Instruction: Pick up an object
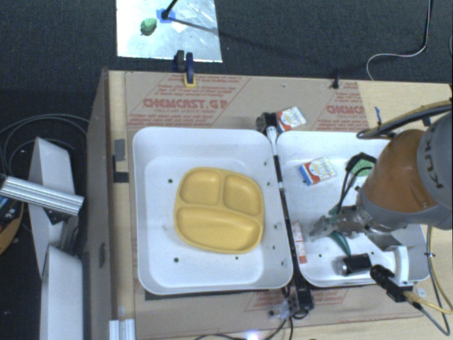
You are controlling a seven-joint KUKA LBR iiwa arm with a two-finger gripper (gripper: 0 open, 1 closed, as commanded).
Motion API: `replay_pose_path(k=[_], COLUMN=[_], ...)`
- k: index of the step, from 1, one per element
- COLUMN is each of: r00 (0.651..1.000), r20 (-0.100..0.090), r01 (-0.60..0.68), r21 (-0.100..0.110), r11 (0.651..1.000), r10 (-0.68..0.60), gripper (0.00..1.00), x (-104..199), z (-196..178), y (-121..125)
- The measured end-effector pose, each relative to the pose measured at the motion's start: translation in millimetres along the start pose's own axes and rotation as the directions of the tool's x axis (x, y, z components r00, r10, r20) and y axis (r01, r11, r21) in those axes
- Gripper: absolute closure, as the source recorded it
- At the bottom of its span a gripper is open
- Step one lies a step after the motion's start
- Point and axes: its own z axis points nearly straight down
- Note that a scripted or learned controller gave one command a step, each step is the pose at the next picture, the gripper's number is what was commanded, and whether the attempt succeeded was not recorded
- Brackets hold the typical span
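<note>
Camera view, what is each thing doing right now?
Plate: right side up, flat in the left bin.
Small box: lying flat in the right bin, untouched.
Second box: lying on the bench behind the bins.
Green thing: in the right bin, partly hidden by the arm.
Gripper: over the right bin; hold cannot be told.

Two white bins sit mid-frame: left bin (154, 183) and right bin (322, 200). One yellow divided plate (219, 210) lies left of centre. Two small printed packets (upper packet (290, 119), lower packet (316, 170)) show right of centre, plus one green item (359, 165).
</note>
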Motion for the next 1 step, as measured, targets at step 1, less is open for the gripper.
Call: replay_pose_path(k=[1], r00=[1.0], r20=[0.003], r01=[-0.001], r21=[-0.005], r11=[1.0], r10=[0.001], gripper=[0.0], x=[-67.1], z=[-80.8], y=[1.0])
